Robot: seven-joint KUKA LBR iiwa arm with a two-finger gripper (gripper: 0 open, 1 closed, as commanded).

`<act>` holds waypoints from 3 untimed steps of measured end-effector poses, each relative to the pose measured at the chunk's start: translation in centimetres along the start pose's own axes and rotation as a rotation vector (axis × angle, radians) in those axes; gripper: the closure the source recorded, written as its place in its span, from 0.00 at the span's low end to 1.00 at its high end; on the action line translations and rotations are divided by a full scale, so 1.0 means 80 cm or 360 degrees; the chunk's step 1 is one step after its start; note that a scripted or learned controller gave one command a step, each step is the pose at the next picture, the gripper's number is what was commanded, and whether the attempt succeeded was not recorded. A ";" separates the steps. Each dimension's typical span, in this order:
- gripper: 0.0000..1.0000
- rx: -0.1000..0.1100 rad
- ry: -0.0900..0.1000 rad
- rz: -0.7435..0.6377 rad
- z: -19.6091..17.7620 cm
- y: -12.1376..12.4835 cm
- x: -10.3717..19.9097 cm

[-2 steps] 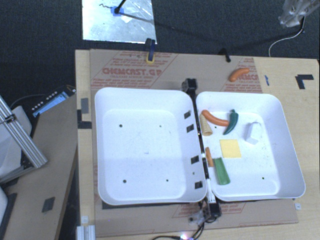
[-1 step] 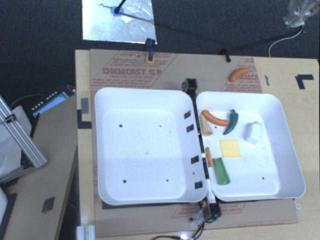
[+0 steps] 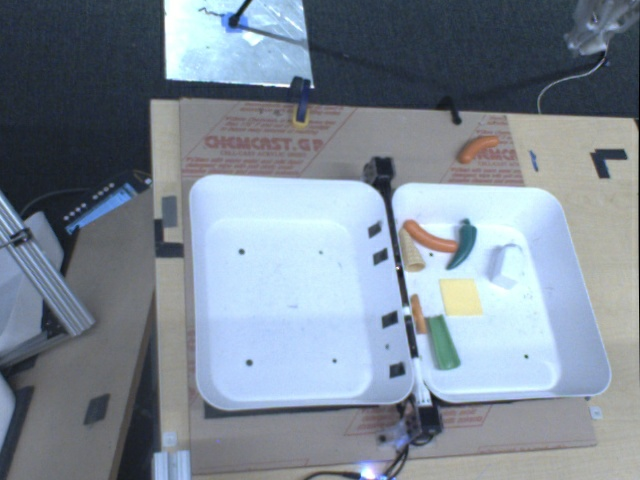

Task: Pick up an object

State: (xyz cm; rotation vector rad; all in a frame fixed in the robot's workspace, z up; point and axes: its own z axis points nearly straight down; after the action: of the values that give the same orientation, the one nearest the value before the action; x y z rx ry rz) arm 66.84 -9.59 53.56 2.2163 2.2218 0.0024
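I am looking down on two white bins set side by side, and everything worth picking lies in the right bin (image 3: 575,268); the left bin (image 3: 290,288) holds nothing I can aim at. The pieces sit loosely toward the inner wall of the right bin, scattered rather than arranged, which I read as deliberate clutter for a grasp trial: an orange sausage-shaped piece (image 3: 430,236) lies touching a dark green pepper-like piece (image 3: 461,246); a small cream cob-like piece (image 3: 413,258) sits just beside them; a white block (image 3: 504,265) stands apart toward the far side; a flat yellow square (image 3: 461,296) lies near the middle; a green cylinder (image 3: 443,342) and a thin orange stick (image 3: 418,314) lie close along the divider. A second orange piece (image 3: 478,149) rests outside the bins on the cardboard base, out of play, I judge. The gripper (image 3: 597,20) hangs blurred at the upper right corner, well apart from the bins and high over the dark floor; I cannot tell how it is set, and nothing shows in it; the pick has not yet begun.
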 end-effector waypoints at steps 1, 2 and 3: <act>1.00 -0.0001 -0.0001 0.0004 0.000 0.000 -0.006; 1.00 -0.0001 0.0000 0.0000 0.000 0.000 -0.006; 1.00 -0.0001 0.0000 0.0001 0.000 0.000 -0.006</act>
State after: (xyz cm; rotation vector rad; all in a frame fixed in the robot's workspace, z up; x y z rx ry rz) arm 66.83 -10.10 53.56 2.2164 2.2211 0.0026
